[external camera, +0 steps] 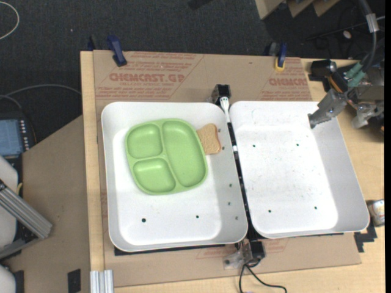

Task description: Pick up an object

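A green divided plate [166,156] lies in the left bin [165,234]. A tan, cracker-like piece [209,139] rests against the plate's upper right rim, close to the wall between the bins. My gripper [322,112] hovers at the far right corner of the right bin [293,182], well away from both objects. Its grey tip points down and left over the bin's rim, with nothing visibly in it.
Both bins sit on a brown board held by blue and yellow clamps [116,50] at the back edge. A small black fitting [221,93] stands between the bins at the back. Cables and hardware crowd the right edge by the arm.
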`<state>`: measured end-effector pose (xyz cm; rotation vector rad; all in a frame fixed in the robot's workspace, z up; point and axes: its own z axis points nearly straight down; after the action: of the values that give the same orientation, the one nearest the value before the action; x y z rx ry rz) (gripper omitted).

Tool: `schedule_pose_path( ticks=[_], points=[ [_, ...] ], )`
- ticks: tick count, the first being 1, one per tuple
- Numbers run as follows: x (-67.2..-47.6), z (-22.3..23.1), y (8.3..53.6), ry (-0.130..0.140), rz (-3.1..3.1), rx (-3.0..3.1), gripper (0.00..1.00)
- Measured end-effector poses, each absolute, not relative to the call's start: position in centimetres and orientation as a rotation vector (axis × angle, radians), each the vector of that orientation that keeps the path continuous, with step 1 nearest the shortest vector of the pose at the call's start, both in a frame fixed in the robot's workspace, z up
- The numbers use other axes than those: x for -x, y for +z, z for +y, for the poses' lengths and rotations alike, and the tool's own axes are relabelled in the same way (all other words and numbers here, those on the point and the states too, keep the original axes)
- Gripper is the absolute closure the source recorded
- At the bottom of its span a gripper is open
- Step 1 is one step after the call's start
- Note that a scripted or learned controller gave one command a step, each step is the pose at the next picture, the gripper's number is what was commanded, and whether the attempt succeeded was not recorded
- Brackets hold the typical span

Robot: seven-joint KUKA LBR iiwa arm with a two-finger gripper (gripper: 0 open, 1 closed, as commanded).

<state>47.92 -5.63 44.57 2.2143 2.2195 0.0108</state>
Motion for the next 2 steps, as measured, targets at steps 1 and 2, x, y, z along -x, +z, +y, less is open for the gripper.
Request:
schedule_pose_path(
  ticks=[1, 2],
  points=[
    [-47.98, -0.13, 54.15, 0.018, 2.223, -2.207, 0.00],
    [-48.01, -0.41, 54.63, 0.006, 2.220, -2.216, 1.00]
  ],
)
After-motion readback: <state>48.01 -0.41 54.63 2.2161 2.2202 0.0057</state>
